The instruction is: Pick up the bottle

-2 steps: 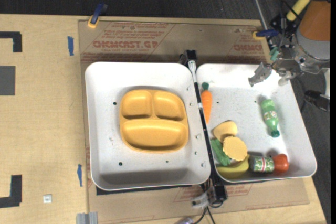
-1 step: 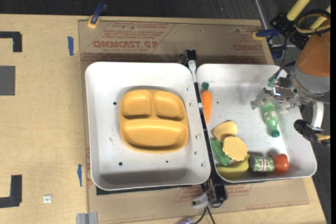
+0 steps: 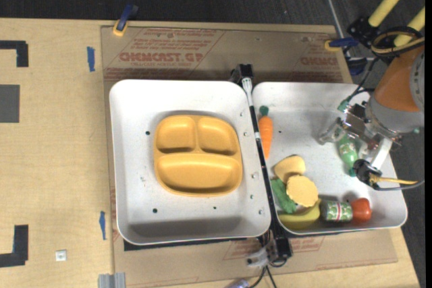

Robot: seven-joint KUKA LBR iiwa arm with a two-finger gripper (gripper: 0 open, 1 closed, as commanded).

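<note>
A small bottle [image 3: 335,211] with a green label lies on its side along the front wall of the right bin [image 3: 297,104], with a red round piece [image 3: 362,208] at its right end. My gripper [image 3: 351,137] hangs low over the right side of that bin, well behind the bottle. Directly under it a green translucent object [image 3: 348,154] shows, partly covered by the gripper; I cannot tell what it is or whether it is held.
In the right bin an orange carrot [image 3: 265,135] lies by the left wall, and yellow toy foods [image 3: 297,189] with a banana [image 3: 300,216] sit front left. The left bin [image 3: 128,145] holds a yellow divided plate [image 3: 198,153]. Cables trail at the right.
</note>
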